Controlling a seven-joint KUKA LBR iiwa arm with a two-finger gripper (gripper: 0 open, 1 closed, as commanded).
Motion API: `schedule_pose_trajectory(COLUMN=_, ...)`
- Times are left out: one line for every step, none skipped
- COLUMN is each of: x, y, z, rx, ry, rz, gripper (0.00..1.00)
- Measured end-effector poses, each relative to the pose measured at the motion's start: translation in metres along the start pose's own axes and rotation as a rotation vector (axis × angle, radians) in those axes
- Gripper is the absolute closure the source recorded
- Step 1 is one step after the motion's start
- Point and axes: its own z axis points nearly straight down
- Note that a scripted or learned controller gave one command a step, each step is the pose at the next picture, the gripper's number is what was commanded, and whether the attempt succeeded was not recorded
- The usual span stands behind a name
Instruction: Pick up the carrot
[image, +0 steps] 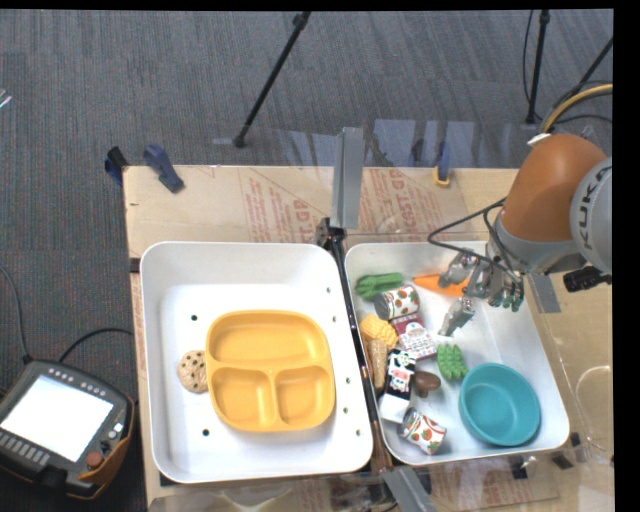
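the pincer (478, 290) hung over the upper part of the right-hand bin (520, 340), its metal fingers pointing down and toward the bin's middle, and whether they stood wide or narrow i could not tell from this slanted look. nothing could be seen between them, so it carried no load as far as the view showed. the carrot (440, 284) lay just beside the pincer, on the side away from the arm's orange band, near the bin's far wall; its visible orange end tapered away from the pincer, so its long axis seemed to run roughly across the bin, pointing from the pincer toward the green vegetable (378, 285) that lay farther out on the same line. the near end of the carrot was partly hidden by the pincer's own body, so whether it was touched or merely close i could not say. a small striped can (400, 300) sat a little beyond and nearer the viewer than the carrot, close enough to crowd a grasp. judged from this, the coming move called for a short shift along the carrot's length and a closing across its narrow width, not along it. the yellow tray (270, 370) in the other bin lay well apart.
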Motion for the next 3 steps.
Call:
schedule_pose_trajectory(x=-0.002, y=0.0, z=0.006, rx=-0.01, ry=0.002, rz=0.183, gripper=0.0)
schedule_pose_trajectory(x=0.009, y=0.015, z=0.007, rx=0.001, ry=-0.005, rz=0.398, gripper=0.0)
schedule_pose_trajectory(x=0.012, y=0.035, z=0.009, rx=0.003, ry=-0.005, rz=0.593, gripper=0.0)
